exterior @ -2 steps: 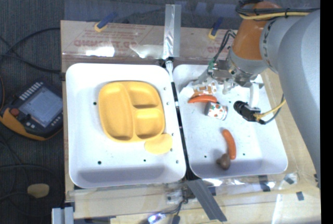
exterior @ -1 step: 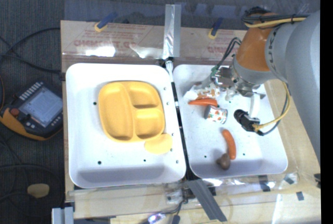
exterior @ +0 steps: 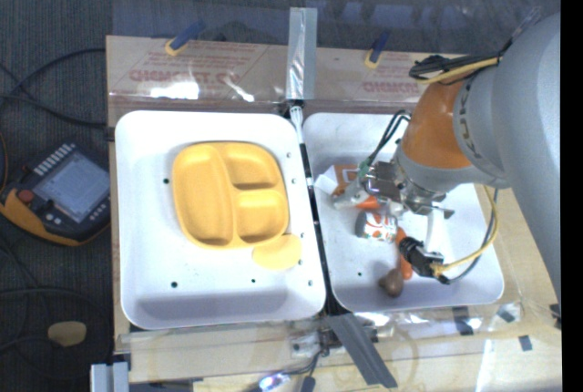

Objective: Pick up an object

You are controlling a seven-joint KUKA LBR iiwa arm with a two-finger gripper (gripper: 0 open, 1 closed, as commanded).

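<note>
Far left, off the bench, a teach pendant (exterior: 62, 196) lay on the dark floor, out of play. On to the left bin (exterior: 132, 294): a yellow divided tray (exterior: 228, 190) sat near its middle, lying flat, with a small yellow disc (exterior: 277, 252) touching the tray's near right corner. Both were well apart from the arm, so I judged neither was the target.

Across the divider, the right bin (exterior: 483, 288) was where the action was. A small orange-and-white scrap (exterior: 344, 180) lay close to the divider, and just beside it sat a red-and-white crumpled piece (exterior: 374, 227). The gripper (exterior: 383, 199) hung low over that pair, tucked under the grey wrist and its orange band. Whether it was parted or closed on anything could not be told from above, since the wrist hid it. Nearer the front edge lay a brown-headed piece with an orange stem (exterior: 393, 281), apart from the others.

The likeliest pick, in my judgement, was the red-and-white piece, nearly beneath the tool. To do it well, the arm should centre over that piece alone, keep clear of the scrap so both are not pinched together, go fully down to the bin floor, close firmly, then lift straight up. The piece looked soft and could slip.
</note>
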